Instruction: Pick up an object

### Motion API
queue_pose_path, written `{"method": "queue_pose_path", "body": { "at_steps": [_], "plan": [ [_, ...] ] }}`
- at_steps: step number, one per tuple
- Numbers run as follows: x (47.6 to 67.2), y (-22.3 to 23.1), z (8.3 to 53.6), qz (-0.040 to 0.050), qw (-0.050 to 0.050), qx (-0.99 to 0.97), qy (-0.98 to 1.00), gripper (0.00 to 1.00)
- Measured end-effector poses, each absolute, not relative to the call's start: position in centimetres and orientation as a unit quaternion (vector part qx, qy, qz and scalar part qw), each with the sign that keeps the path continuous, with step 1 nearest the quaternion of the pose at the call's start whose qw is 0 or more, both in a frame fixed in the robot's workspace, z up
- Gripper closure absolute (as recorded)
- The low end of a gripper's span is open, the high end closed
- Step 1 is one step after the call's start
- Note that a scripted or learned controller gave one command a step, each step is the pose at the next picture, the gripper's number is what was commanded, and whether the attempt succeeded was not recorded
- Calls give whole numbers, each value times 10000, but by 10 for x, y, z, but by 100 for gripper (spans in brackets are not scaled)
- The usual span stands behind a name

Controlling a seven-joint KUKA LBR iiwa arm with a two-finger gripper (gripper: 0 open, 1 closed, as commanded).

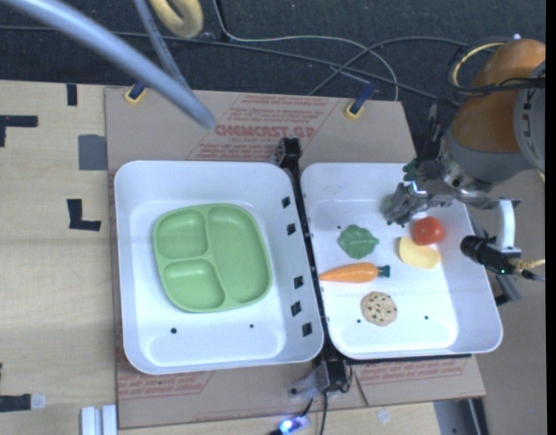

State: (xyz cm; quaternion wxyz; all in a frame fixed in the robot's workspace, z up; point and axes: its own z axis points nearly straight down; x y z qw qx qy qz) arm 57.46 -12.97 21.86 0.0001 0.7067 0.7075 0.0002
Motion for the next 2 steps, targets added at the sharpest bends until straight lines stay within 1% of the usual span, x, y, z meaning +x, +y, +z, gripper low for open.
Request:
{"method": "queue_pose_path", "body": {
  "at_steps": [1,2],
  "plan": [
    [590,-83,228,5,-6,7048,7094,100],
    [601,-35,234,3,-7,7049,7093,100]
  ]
}}
